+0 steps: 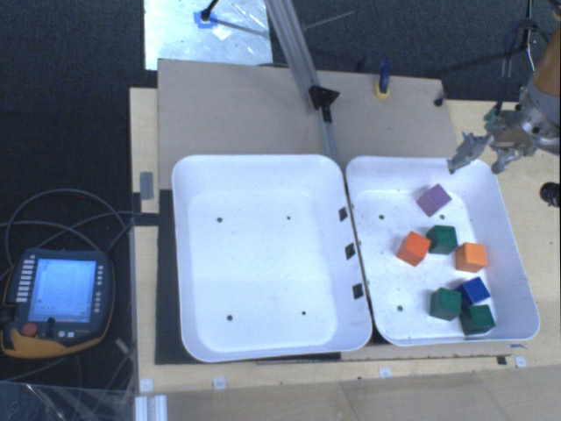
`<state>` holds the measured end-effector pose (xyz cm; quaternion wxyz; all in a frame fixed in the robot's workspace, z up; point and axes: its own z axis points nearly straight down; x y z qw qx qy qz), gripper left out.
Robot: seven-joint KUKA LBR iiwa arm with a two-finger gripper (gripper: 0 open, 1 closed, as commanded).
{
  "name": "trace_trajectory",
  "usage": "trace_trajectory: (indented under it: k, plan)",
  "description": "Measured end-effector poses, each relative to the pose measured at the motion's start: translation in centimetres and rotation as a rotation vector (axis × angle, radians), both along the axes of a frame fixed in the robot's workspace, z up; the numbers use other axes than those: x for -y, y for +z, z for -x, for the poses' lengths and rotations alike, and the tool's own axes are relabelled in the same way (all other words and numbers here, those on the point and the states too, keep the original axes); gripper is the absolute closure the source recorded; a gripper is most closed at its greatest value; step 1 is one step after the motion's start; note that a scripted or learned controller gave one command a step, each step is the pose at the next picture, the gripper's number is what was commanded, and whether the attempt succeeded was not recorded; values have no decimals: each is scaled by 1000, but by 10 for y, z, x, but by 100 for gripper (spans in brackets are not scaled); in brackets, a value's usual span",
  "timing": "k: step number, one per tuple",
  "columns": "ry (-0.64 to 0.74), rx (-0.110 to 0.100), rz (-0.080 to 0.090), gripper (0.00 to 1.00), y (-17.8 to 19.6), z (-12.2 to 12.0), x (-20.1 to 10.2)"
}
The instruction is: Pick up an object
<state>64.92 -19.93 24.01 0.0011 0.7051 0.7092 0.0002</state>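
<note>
Worktop [245,112]: tan board bearing two white bins, dark carpet around.
Jaws [479,152]: spread open, holding nothing, over right bin's [517,261] far rim.
Blocks: purple block [433,200] nearest, others in right bin.
Pendant [54,301]: on floor, left.

Arm [545,86] cut off by right edge.

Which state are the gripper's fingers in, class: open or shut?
Open. The gripper hangs over the right bin's upper rim with its two fingers spread apart and nothing between them.
</note>
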Motion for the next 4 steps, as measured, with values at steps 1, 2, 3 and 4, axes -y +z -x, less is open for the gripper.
trace_trajectory:
  k: [1, 2, 3, 4]
  plan:
    - [-1, 0, 1, 0, 0, 0, 0]
    - [0, -3, -1, 0, -57, -9, -2]
    - [-1, -5, -1, 0, -120, -9, -1]
    - [0, -2, 0, 0, -151, -9, -2]
